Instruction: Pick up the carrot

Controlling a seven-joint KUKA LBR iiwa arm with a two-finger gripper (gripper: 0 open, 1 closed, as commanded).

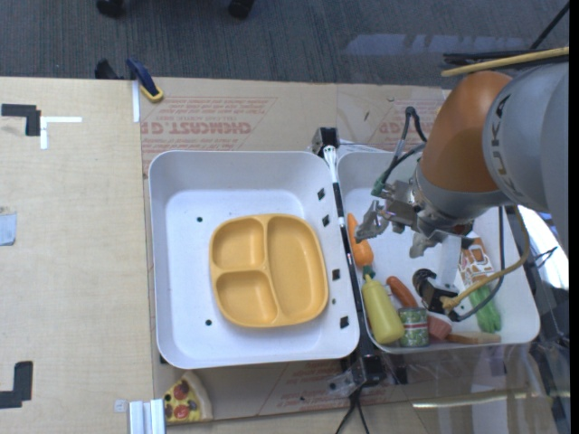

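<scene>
Arm [493,138] reaching in over right bin [520,319]. Left bin [172,269] is carrying a yellow divided plate [269,269]. Hand [391,213] hanging above the right bin's left wall; cannot tell how far open it is or whether it is gripping anything. Carrot [359,244] lying against that wall, just below the hand. Yellow bottle [382,309] sitting beside it toward the table's near edge. Judgement: descend straight, straddle the carrot across its width, keep clear of wall and bottle.

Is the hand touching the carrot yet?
Cannot tell. In the camera view the hand hangs right over the carrot by the right bin's left wall, and their outlines meet, but this slanted view shows neither contact nor gap plainly.
</scene>
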